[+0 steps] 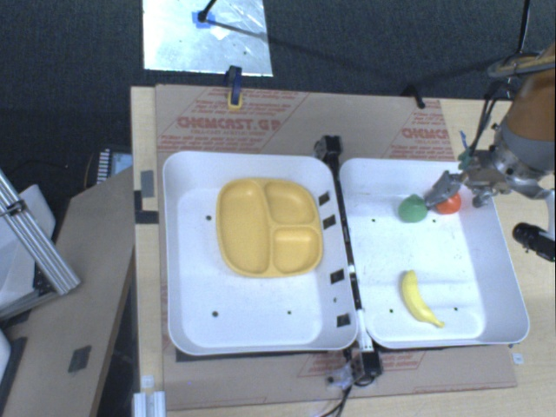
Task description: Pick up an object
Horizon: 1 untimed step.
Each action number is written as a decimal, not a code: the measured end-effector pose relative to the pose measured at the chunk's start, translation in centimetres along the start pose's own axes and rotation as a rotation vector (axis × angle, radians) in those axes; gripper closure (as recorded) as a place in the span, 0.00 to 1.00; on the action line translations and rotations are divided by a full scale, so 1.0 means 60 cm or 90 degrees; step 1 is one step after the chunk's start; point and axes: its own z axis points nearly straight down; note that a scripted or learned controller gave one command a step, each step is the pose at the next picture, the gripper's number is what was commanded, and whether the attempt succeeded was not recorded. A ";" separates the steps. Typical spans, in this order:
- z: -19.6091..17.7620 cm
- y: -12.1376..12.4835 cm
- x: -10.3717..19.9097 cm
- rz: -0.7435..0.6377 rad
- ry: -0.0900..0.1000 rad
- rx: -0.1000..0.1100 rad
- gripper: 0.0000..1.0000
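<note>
A green ball (413,208) lies in the far part of the right bin (486,320). Touching its right side is a small orange-red object (448,204). A yellow banana (420,299) lies nearer the bin's front. My gripper (460,193) hangs over the far right of this bin, just above the orange-red object. Its two fingers stand apart, one toward the green ball and one to the right, and nothing is clamped between them. The orange-red object is partly hidden by the left finger.
The left bin (187,259) holds a yellow divided plate (268,227). A black ridge (340,233) with clips joins the two bins. Cardboard (261,120) lies under the bins, with a shiny sheet (208,24) behind. A black knob (532,237) juts in at the right.
</note>
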 end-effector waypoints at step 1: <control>-0.011 0.004 0.001 -0.002 -0.001 -0.007 0.00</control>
